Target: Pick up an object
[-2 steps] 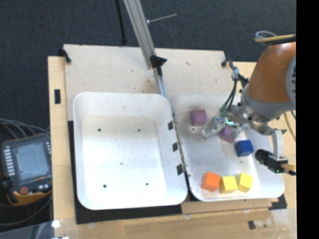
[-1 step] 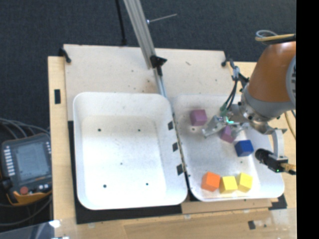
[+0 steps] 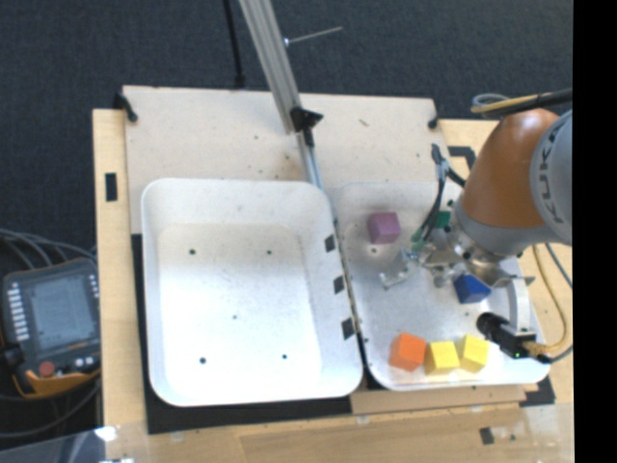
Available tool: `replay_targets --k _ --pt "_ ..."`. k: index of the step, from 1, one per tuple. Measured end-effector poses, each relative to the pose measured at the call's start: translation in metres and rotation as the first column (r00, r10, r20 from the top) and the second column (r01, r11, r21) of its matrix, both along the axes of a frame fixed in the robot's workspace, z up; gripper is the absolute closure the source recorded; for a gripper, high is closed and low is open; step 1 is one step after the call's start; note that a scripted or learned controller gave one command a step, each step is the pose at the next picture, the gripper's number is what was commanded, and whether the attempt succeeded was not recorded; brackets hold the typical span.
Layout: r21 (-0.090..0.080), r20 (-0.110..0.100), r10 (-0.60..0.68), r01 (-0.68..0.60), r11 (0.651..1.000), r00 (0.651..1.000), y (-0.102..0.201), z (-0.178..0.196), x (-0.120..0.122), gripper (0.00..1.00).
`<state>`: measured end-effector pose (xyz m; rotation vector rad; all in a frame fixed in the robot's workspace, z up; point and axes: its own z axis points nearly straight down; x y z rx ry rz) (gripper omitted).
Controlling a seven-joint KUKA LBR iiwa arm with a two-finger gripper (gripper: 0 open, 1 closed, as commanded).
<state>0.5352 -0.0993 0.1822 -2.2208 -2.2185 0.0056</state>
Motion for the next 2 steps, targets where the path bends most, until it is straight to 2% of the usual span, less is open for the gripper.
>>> replay_targets --k 1,2 --pt "0.000 -0.002 -0.001 0.001 1.000 1.000 -0.006 -0.062 -0.002 0.00" --pt "-0.001 0.005 -0.002 0.002 1.000 1.000 -0.008 -0.085 -0.001 0.00"
